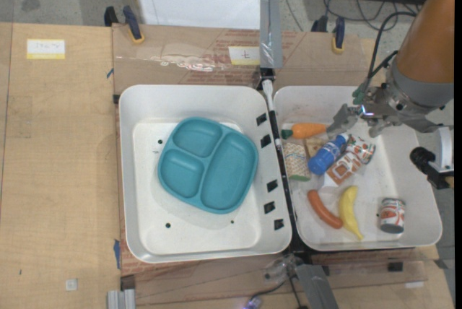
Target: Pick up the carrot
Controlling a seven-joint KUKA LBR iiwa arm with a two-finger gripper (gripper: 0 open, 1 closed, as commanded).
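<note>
The carrot (308, 131), orange with a green stub at its left end, lies flat near the far left of the right bin (426, 228). My gripper (359, 120) hangs just to the carrot's right, above the bin's far middle. It is open, its fingers spread with nothing between them. The left fingertip (339, 118) is close to the carrot's right end; whether they touch is unclear. The arm comes in from the right.
Below the gripper lie a blue bottle (326, 154) and a red-and-white packet (352, 159). A snack bar (294, 159), a red sausage (325, 209), a banana (350, 211) and a small can (391, 215) share the bin. A teal divided plate (209, 164) sits in the left bin (131, 177).
</note>
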